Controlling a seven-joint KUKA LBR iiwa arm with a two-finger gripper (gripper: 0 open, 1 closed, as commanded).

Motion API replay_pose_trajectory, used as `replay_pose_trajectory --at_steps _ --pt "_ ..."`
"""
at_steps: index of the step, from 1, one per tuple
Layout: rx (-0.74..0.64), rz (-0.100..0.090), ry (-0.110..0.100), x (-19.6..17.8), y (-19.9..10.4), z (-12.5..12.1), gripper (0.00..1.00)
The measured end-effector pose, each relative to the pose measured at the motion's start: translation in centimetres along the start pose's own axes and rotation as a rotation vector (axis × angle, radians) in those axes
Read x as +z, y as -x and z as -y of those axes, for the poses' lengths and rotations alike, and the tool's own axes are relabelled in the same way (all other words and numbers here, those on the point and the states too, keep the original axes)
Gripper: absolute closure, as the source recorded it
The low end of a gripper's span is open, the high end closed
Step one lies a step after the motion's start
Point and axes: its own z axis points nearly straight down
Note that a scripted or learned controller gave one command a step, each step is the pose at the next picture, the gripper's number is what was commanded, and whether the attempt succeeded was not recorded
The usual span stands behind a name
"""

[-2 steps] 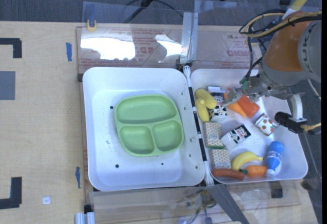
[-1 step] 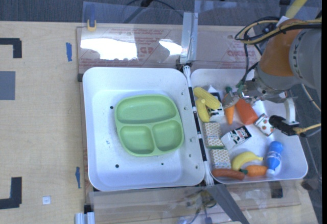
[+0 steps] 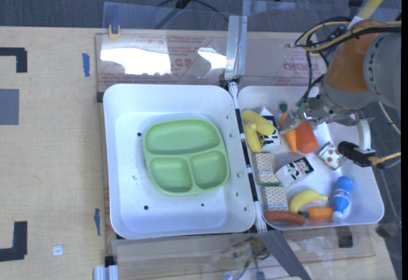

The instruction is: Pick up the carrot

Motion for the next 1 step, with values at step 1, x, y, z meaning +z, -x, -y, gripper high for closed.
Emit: replay_pose_trajectory --at_steps 1 --pt "0.0 0.0 0.0 -0.02 0.01 0.0 0.0"
